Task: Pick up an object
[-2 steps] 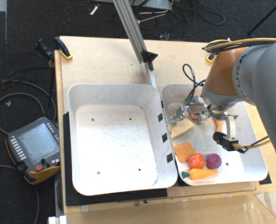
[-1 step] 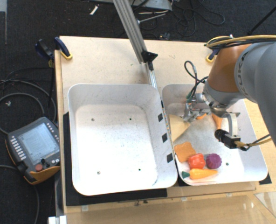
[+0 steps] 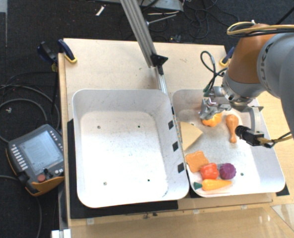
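Observation:
My gripper (image 3: 209, 112) is down in the right bin (image 3: 273, 175), near its far left corner. A small orange fruit-like piece (image 3: 213, 121) lies right under the gripper's tip, partly hidden by it. Just to the right rests a tan drumstick (image 3: 231, 126). A pale cheese wedge (image 3: 189, 133) lies to the lower left of the gripper. Near the bin's front sit an orange square cracker (image 3: 196, 159), a red pepper (image 3: 210, 171), a purple round piece (image 3: 227, 170) and an orange carrot (image 3: 216, 184).
The left bin (image 3: 87, 133) adjoins the right one along a shared wall with black clips (image 3: 176, 145). A slanted metal pole (image 3: 139, 26) crosses the bench's far side. The arm's grey body and cables (image 3: 266, 58) hang over the right bin's far right.

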Motion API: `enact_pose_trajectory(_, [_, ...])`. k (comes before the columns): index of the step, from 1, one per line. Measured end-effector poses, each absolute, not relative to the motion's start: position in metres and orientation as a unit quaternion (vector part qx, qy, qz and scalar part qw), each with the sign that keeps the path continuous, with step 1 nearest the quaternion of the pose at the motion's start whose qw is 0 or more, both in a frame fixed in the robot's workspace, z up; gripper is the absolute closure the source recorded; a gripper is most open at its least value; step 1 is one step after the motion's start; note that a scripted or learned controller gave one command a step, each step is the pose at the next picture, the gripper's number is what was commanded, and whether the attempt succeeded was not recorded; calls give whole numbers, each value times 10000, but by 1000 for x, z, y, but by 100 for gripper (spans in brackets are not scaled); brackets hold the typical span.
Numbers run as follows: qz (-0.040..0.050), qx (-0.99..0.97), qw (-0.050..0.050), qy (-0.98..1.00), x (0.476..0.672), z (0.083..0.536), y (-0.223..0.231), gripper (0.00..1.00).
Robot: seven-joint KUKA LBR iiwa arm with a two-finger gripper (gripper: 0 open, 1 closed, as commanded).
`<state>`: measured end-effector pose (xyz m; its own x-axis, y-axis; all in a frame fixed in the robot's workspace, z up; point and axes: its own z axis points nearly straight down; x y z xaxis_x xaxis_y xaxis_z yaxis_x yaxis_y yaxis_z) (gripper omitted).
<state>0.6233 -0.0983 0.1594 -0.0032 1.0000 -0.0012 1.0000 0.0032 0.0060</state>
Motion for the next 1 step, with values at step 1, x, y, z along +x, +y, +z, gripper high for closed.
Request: enact_pose_trajectory(1, [17, 7060, 25, 7082, 625, 205, -98, 100])
